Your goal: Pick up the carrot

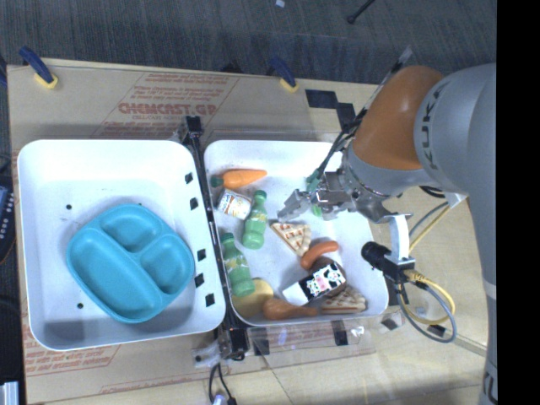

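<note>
The approach is in hand: the carrot (243, 176) lies untouched at the far end of the right bin (278, 152), while the hand (297, 202) hovers near, apparently open and empty; next it must shift over the carrot and descend

A large grey robot arm (460, 133) enters from the right side of the scene and reaches leftward. Its thick upper segment fills the far right corner, and a broad orange band (396, 125) wraps the arm just above the wrist. Below the band, the grey wrist narrows and tilts down and to the left. At its end sits a small metal gripper (297, 202), pointing left and slightly toward the near side, with thin grey fingers (291, 207) that look slightly spread, nothing visible between them. Black and yellow cables (426, 298) hang from the arm's near side, looping downward beside a black fitting.
</note>
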You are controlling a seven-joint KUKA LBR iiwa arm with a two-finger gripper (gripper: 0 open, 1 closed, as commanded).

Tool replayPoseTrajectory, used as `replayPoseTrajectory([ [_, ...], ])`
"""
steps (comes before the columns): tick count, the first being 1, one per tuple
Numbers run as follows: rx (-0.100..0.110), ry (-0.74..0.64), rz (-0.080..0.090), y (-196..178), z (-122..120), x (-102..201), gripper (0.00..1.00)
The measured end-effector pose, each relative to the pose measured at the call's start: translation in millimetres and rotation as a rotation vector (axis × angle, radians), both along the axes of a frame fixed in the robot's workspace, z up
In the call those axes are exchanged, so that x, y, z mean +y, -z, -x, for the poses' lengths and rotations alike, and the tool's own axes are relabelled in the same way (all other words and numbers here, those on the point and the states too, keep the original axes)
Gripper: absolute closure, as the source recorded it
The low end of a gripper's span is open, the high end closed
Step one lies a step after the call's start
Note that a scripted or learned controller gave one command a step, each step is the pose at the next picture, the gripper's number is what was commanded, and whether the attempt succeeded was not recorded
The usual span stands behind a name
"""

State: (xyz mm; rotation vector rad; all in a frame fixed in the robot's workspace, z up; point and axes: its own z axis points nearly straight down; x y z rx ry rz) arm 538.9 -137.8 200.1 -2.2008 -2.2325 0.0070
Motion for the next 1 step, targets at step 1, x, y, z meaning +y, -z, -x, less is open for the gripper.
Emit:
replayPoseTrajectory([
  [1, -0.006, 0.256, 0.004, 99.8, -45.3, 40.3, 0.00],
])
